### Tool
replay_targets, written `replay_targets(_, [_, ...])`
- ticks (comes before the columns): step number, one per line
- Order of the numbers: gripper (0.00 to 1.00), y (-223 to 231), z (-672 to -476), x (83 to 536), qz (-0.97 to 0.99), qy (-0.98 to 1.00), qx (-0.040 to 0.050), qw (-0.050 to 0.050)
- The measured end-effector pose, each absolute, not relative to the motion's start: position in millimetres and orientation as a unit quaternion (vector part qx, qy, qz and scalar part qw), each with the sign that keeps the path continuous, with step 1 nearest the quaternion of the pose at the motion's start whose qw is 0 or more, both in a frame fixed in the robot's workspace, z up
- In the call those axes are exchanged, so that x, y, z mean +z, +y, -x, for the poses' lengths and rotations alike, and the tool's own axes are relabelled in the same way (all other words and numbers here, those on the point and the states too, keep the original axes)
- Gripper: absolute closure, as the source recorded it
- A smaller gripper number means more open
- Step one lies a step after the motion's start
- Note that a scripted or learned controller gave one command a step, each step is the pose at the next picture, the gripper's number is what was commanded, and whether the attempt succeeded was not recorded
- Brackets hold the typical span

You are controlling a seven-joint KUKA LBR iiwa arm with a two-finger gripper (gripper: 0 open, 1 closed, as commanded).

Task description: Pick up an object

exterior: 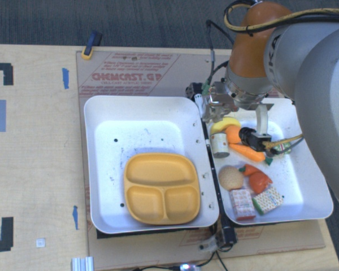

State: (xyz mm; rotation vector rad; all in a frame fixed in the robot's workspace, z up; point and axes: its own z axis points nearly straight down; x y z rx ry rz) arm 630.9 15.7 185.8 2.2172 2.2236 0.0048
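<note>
While gripper [234,120] hovers over carrot [244,147], can't tell its state; carrot prob. light, hard, slick plastic — grab mid-body, across the width.

Setting: robotics test lab. Evidence: a pale wooden bench [34,168] marked with black tape corners [5,72] and blue tape strips [65,78] along its left side; a printed cardboard sheet [130,72] laid flat under two shallow white bins [96,151]; loose cables [214,247] trailing at the bench's near edge; grey carpet [101,10] beyond the far edge; an industrial arm [260,44], grey with an orange band, over the right bin's far end; toy food [246,151] and a yellow divided tray [161,186] as handling samples.
</note>
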Motion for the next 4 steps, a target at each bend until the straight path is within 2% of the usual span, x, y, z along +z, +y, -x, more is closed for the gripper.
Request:
replay_targets(1, [1.0,89,-660.4,187,-0.706,0.708,0.0007,0.001])
replay_targets(2, [1.0,155,-666.7,189,-0.706,0.708,0.001,0.001])
replay_targets(3, [1.0,156,-577.0,223,-0.707,0.707,-0.0007,-0.001])
replay_targets(4, [1.0,204,-532.4,236,-0.707,0.708,-0.0012,-0.002])
